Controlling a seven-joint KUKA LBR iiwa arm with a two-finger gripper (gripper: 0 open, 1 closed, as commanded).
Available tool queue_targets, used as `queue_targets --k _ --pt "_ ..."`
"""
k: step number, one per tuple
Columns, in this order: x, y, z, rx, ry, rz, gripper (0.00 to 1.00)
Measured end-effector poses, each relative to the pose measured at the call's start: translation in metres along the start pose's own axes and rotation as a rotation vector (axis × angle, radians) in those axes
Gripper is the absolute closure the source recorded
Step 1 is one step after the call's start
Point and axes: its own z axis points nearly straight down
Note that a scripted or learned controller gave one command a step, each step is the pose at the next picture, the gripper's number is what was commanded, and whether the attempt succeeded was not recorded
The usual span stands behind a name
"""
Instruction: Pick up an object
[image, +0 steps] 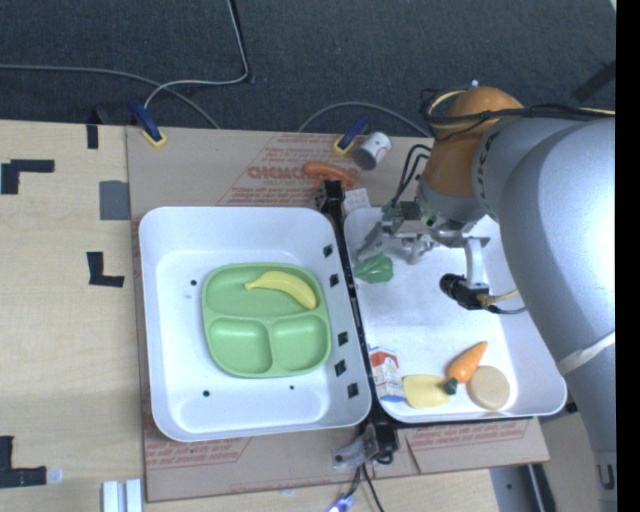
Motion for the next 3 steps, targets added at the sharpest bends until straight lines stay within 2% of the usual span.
queue_targets --k 1,2,3 --pt "0.001 -0.008 0.0 0.001 -0.002 0.001 0.0" --pt "-0.002 0.0 0.0 0.001 0.0 0.0 0.0" --pt "-0.008 -0.016 -0.001 0.0 -0.001 0.001 0.0"
